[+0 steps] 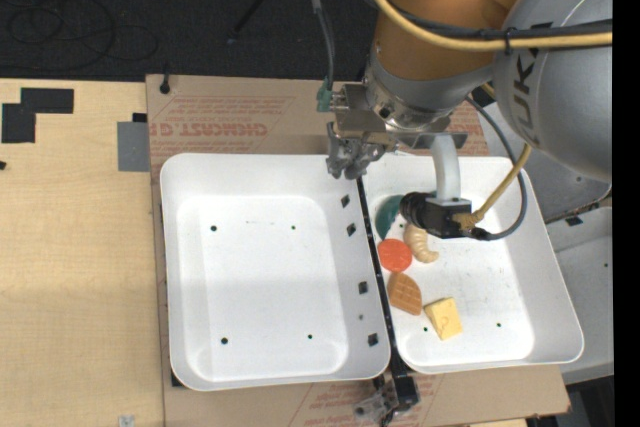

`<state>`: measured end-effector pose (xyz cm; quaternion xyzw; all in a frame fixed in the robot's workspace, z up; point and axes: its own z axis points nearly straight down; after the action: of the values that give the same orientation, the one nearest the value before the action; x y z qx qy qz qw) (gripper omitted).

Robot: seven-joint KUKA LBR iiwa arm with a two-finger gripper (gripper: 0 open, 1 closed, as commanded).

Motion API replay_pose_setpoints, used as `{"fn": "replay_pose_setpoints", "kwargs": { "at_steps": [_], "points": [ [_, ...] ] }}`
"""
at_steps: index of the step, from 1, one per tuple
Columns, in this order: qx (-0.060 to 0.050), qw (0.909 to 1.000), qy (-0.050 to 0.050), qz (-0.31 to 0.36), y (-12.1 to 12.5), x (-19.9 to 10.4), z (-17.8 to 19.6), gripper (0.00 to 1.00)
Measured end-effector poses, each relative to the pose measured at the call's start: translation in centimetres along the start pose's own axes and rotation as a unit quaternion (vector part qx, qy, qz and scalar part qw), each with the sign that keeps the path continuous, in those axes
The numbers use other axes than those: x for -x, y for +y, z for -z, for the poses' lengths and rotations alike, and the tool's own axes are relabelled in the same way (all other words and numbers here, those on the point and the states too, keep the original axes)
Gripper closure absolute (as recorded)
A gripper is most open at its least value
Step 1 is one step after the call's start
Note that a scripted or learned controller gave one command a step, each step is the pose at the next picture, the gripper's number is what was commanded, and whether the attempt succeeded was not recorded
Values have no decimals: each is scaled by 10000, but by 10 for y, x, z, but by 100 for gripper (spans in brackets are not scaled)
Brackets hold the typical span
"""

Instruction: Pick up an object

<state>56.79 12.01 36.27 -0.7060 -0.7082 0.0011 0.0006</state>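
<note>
While the left shallow white bin (190, 215) sits beside it, the grey two-finger gripper (349, 161) hangs over the bins' shared wall at its far end; I cannot tell whether it is open or closed. The flat orange-red round disc (394, 255) lies in the right white bin (540, 315), toward the near side and slightly right of the gripper.

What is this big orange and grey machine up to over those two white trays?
It is a robot arm meant to pick up an object. Its end effector hangs at the far edge of the bins, near the divider between them, with nothing visibly held. The objects all lie in the right bin: an orange-red round piece, a pale croissant-like piece, a brown bread-like piece, a yellow block and a teal item. The left bin sits beside it.
</note>
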Motion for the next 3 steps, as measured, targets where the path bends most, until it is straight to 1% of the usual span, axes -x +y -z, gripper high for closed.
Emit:
{"fn": "replay_pose_setpoints", "kwargs": {
  "at_steps": [1, 2, 3],
  "points": [
    [-11, 10000, -16, -68, -41, 106, 3, 100],
    [14, 10000, 7, -2, -57, 73, 34, 100],
    [52, 10000, 15, 6, -75, 40, 132, 100]
  ]
}}
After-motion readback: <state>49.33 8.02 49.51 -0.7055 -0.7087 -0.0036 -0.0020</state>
